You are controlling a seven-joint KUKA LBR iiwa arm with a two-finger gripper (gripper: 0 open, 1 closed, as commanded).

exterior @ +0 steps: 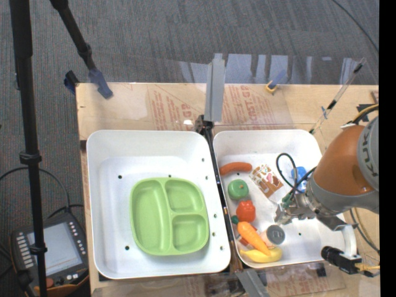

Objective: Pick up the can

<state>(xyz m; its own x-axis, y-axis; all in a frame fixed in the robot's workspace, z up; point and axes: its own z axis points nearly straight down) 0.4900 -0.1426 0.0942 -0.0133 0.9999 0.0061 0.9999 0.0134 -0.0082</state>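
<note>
The can (pixel 275 234) stands upright in the right bin (pixel 309 144), near its front edge, showing a round grey metal top. My gripper (pixel 286 213) hangs low over the bin just behind the can and slightly to its right, a short gap away from it. The grey and orange arm (pixel 346 169) reaches in from the right and covers the bin's right side. Nothing shows between the gripper and the can.
Left of the can lie a carrot (pixel 252 235), a banana (pixel 263 255), a red vegetable (pixel 245 211), a green fruit (pixel 238 189) and a sausage (pixel 236 167). A snack packet (pixel 267 179) and a blue object (pixel 299 173) sit behind the gripper. The left bin (pixel 105 166) holds a green divided plate (pixel 168 215).
</note>
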